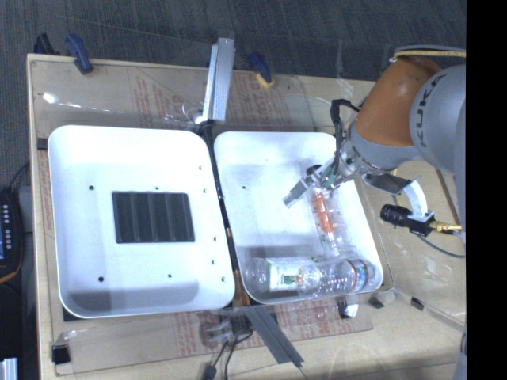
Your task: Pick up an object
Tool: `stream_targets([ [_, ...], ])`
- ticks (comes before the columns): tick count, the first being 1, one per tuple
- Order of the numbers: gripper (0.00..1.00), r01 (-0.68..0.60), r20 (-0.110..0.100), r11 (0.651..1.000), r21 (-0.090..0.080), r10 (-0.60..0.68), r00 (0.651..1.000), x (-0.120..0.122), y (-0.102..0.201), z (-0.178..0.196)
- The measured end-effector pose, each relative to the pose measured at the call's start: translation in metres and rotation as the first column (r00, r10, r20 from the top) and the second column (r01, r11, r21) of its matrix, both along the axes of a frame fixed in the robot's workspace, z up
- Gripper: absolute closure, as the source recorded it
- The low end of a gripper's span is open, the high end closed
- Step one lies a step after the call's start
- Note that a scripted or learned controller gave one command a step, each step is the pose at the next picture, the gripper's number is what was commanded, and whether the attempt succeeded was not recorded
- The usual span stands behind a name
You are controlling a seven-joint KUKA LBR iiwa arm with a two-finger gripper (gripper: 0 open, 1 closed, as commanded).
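Looking at the near side first, we see a big clear plastic bottle (309,275) lying on its side in the right bin (261,153). It rests right against the near wall, so we think it rolled there and the wall stops it.

A bit farther back in the same bin lies a small clear bottle (323,216) with something orange inside. Its near end comes close to the big bottle, and its far end points up toward the gripper (315,182).

The gripper hangs just over that far end, tipped to one side. We cannot tell if it is spread wide or pressed together, and we cannot see anything held in it. We think it is going for the small bottle, because that is the thing right under it. The bottle is smooth and round, so it may slip or roll away when it is squeezed.

The left bin (79,165) has a dark ridged block (153,217) lying flat in its middle, well away from the arm (412,109).

Farthest back, blue clamps (77,51) bite the far edge of the bench (119,85). We think they are there to keep the clear sheet on the board from sliding.
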State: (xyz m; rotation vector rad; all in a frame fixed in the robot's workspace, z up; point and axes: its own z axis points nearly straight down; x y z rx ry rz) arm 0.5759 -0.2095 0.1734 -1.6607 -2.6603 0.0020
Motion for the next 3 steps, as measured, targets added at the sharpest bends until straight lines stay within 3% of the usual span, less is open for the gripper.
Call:
stream_targets([
  [1, 0.00, 0.033, 0.003, 0.999, -0.001, -0.033, 0.999, -0.054, 0.000, -0.028],
  [2, 0.00, 0.018, 0.005, 1.000, -0.002, -0.018, 1.000, -0.028, 0.001, 0.007],
  [3, 0.00, 0.050, 0.004, 0.999, -0.002, -0.050, 0.999, 0.019, 0.000, -0.006],
])
